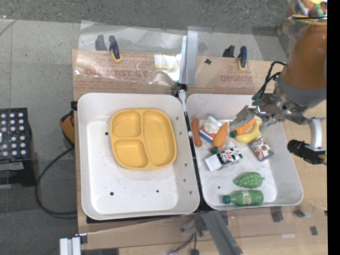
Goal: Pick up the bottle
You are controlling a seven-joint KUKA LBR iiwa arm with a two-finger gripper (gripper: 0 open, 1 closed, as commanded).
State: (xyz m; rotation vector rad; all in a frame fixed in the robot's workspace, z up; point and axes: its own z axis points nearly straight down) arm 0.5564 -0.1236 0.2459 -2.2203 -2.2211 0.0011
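We see the two-finger gripper (254, 113) over the far part of the right-hand shallow white bin (291, 170), at the end of the grey arm with the orange band (308, 47). Its fingers are lost among the wrist hardware and the items beneath, so we cannot tell whether they stand apart or together, and nothing is visibly held between them.

Directly below the gripper lie a yellow plastic banana (247, 136) and an orange toy carrot (220, 135), with a small white packet (211, 124) and a red sausage-shaped toy (196, 132) farther to the camera's left. Nearer the camera than the gripper sit a red-and-white carton (262, 149), a black-and-white cow-print box (224, 158) and a bumpy green plastic vegetable (249, 180).

The green plastic bottle (244, 198) lies on its side beyond all of these, close to the bin's near wall, well apart from the gripper and toward the camera. Its long axis runs left to right, cap pointing left. We judge that the coming move must carry the gripper across the clutter toward the near wall.

The left-hand bin (95, 195) holds a yellow three-compartment tray (143, 138).
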